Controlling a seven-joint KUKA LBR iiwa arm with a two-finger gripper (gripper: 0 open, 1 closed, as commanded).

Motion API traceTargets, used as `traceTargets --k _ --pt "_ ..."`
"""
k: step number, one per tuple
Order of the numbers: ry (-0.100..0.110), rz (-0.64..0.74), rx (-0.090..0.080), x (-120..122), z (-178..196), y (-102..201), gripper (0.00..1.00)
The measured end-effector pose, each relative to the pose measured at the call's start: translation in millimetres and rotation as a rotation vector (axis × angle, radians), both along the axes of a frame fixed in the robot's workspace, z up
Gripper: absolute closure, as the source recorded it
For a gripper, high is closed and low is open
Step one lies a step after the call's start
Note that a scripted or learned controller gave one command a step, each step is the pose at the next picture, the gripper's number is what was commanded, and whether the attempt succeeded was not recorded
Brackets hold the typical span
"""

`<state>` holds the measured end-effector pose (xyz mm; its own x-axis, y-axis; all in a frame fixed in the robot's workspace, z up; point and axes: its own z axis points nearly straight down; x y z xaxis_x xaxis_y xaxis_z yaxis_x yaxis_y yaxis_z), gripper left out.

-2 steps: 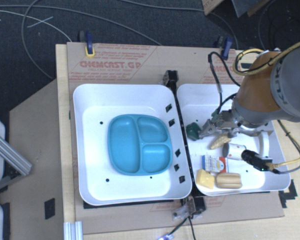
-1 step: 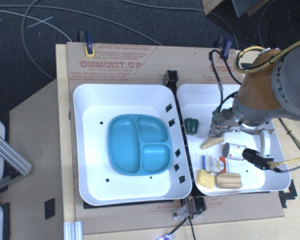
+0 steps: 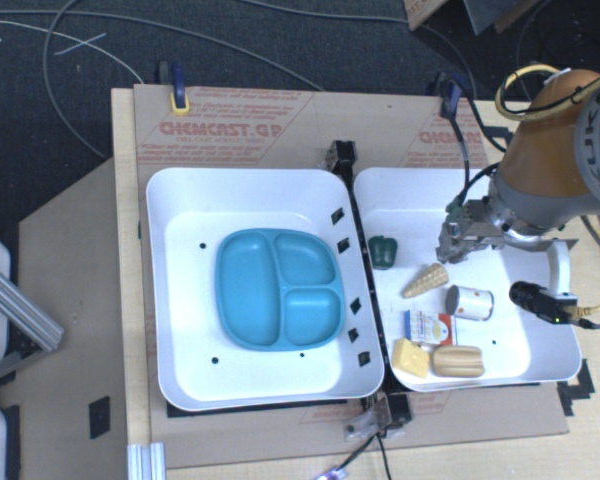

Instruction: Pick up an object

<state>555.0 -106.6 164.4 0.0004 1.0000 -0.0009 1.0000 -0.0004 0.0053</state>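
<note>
Tool [image 3: 458,240] above right bin [image 3: 540,368], grip state unclear.
Nothing lifted yet; corn cone [image 3: 426,281] just below-left, untouched.

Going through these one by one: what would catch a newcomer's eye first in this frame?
The blue divided plate, alone in the middle of the left bin. Next, the grey and orange arm over the right bin, gripper just above a cluster of small items: corn cob, can, bread roll.
</note>
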Motion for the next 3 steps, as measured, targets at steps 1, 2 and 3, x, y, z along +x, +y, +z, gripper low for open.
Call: traceTargets --k 1,2,3 --pt "-0.003 0.002 0.000 0.8 64.7 2.4 1.00" --pt "-0.002 0.002 0.000 2.3 119.2 2.3 1.00" --pt "0.005 0.006 0.002 24.9 97.8 49.7 1.00"
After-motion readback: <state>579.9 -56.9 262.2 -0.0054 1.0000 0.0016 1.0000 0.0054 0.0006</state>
